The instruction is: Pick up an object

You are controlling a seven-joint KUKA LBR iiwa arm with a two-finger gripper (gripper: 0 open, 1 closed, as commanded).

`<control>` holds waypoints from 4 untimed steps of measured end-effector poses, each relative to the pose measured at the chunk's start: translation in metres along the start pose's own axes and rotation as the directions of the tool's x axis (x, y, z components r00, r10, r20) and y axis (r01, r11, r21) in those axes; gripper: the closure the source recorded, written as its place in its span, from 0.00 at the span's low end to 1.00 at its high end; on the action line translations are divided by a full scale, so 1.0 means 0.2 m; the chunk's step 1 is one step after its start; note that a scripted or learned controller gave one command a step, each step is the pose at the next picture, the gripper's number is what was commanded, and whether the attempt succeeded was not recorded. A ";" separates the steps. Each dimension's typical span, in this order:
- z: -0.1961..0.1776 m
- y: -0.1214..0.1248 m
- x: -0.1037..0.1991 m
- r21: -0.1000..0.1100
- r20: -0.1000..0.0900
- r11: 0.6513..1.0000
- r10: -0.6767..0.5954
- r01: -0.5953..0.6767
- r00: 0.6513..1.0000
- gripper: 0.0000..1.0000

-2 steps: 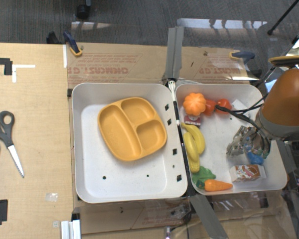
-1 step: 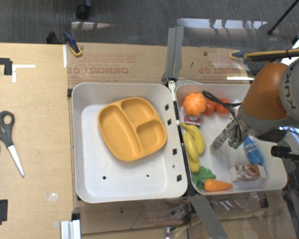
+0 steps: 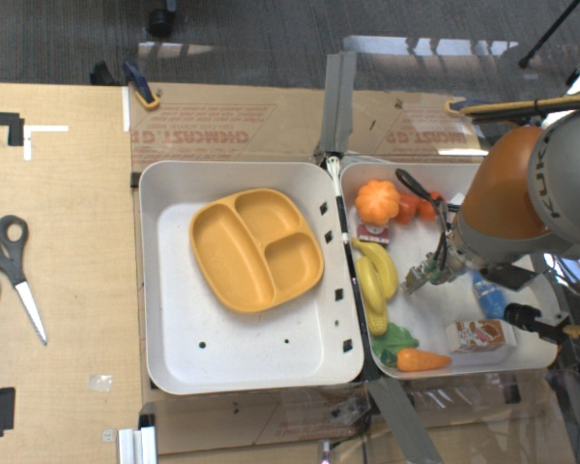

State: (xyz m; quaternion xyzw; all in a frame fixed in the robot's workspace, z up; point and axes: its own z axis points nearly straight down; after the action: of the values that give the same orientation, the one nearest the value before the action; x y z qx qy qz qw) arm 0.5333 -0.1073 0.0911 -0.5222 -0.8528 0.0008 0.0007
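in the right bin (image 3: 464,167), camera view: gripper (image 3: 427,275) is down low just right of the banana (image 3: 375,276), probably lining up a grab; nothing seen between its tips, can't tell if it's wide or narrow. orange fruit (image 3: 378,201), carrot (image 3: 423,360), small carton (image 3: 479,335) lie scattered as pick targets. left bin (image 3: 155,288) holds a yellow divided plate (image 3: 256,247)
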 end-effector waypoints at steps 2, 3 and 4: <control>0.00 -0.15 0.13 0.001 0.000 0.601 0.799 -0.799 0.601 1.00; 0.00 -0.15 0.13 0.001 0.001 0.601 0.799 -0.799 0.601 0.00; -0.60 -0.02 -0.26 0.001 0.002 0.517 0.856 -0.856 0.517 0.00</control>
State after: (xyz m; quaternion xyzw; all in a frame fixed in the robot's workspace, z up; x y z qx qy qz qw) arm 0.5542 -0.1547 0.2102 -0.8740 -0.4860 0.0022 0.0003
